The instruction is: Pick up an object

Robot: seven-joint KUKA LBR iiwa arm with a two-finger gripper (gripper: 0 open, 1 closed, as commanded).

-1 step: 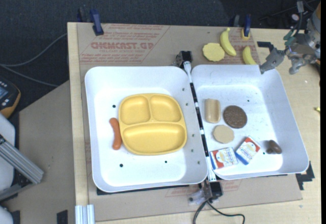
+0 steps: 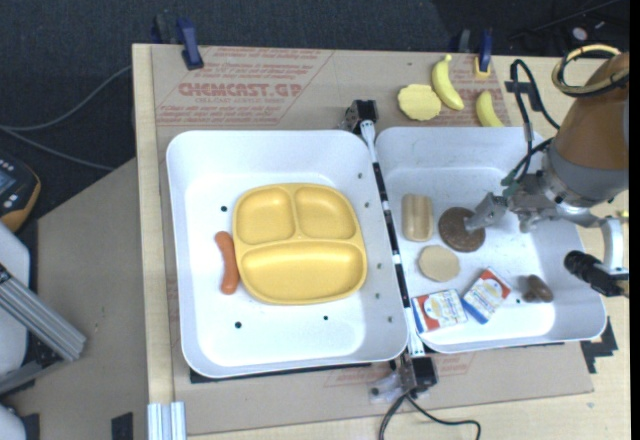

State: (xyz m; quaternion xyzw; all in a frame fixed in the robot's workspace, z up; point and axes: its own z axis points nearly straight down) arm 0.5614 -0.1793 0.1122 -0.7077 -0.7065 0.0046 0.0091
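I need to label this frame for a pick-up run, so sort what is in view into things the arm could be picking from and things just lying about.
Job in hand, right bin:
gripper
brown disc
tan block
beige round
two small cartons
small brown piece

Lying about:
yellow divided plate and sausage in the left bin
bananas and yellow lump on the bench

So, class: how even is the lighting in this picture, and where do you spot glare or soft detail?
Camera view: light is even, with faint shadows; the left bin and right bin glare white; the yellow tray reads clearly; the gripper is soft and its fingers hard to make out.
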